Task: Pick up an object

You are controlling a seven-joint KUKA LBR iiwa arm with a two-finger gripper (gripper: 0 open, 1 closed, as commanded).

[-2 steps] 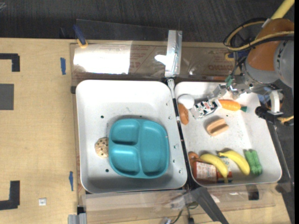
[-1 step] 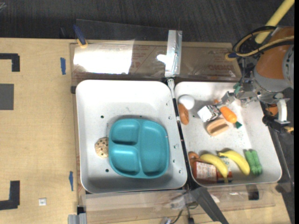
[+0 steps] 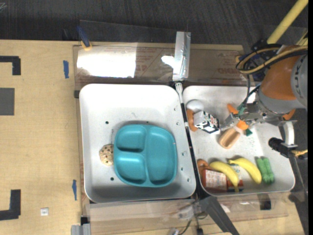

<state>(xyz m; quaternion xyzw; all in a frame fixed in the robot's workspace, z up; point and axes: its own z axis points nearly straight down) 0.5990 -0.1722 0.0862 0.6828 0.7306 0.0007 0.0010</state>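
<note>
Hovering over the right bin (image 3: 286,182), the pincer (image 3: 240,117) sits just above a tan, bread-like object (image 3: 228,138) at the bin's middle; its grip cannot be told. Approach step, likely; next, lower and close.

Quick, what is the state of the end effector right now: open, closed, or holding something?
End effector: it sits above the right bin, close over a tan object; open or closed cannot be told, and no grasp is visible.
</note>
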